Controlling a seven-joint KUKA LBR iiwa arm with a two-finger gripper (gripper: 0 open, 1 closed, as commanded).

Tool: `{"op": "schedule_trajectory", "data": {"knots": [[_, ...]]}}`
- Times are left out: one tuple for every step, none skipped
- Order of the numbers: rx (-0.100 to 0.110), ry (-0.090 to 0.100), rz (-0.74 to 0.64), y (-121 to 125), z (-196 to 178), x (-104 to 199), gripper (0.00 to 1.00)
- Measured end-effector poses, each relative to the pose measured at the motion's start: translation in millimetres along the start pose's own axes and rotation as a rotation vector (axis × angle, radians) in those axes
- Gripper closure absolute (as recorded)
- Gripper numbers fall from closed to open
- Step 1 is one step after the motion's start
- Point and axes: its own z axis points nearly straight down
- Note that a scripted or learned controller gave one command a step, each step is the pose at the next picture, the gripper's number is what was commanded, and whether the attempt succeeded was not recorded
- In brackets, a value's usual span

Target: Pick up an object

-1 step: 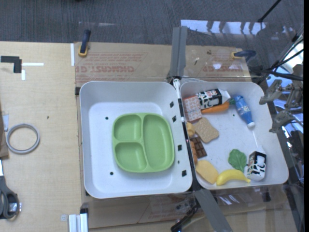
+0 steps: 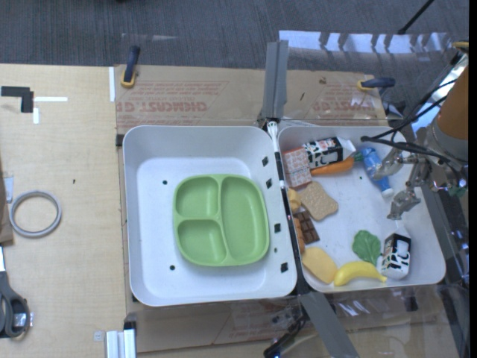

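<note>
Curved yellow banana (image 2: 358, 274) at the right bin's (image 2: 428, 233) near rim.
Beside it sit a green leaf (image 2: 366, 245) and a cow-patterned carton (image 2: 396, 256); metal jaws (image 2: 403, 202) hang above, empty, their spread unclear. Smooth green divided plate (image 2: 222, 219) fills the left bin (image 2: 141, 222).

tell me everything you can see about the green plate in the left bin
The green plate is a pale green, rounded-rectangle tray that looks like plastic, split into three compartments: two smaller on its left, one long on its right. It lies flat, slightly rotated, near the middle of the left bin, touching only the bin floor.
</note>
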Motion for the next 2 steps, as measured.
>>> {"op": "schedule_trajectory", "data": {"knots": [[0.001,-0.004,0.078,-2,56,-30,0.0],[0.001,-0.004,0.194,49,56,-29,0.0]]}}
